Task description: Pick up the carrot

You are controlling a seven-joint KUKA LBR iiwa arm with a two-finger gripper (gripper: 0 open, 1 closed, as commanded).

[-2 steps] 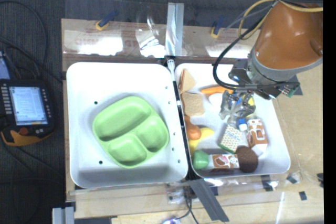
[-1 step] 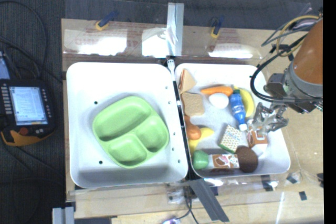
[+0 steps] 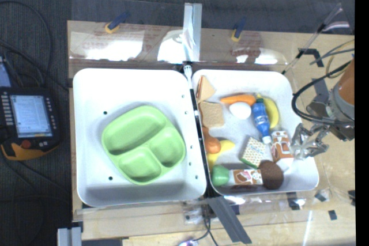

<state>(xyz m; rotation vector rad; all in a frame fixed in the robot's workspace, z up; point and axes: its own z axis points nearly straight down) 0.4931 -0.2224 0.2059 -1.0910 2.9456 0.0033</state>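
Note:
The carrot [image 3: 237,99] is orange and lies along the far side of the right bin [image 3: 286,84], between a triangular sandwich piece [image 3: 204,89] and a banana [image 3: 273,113], just above a white egg [image 3: 241,110]. My gripper [image 3: 306,144] hangs over the right bin's right rim, well to the right of the carrot and nearer the front. It is beside a small red and white carton [image 3: 281,146]. Nothing shows in its grasp.
The right bin also holds a blue bottle [image 3: 260,118], a bread slice [image 3: 212,115], a patterned box [image 3: 255,152], a brown ball [image 3: 271,174], a chocolate bar [image 3: 246,177] and a green apple [image 3: 219,174]. A green divided plate [image 3: 144,143] sits in the left bin [image 3: 86,124].

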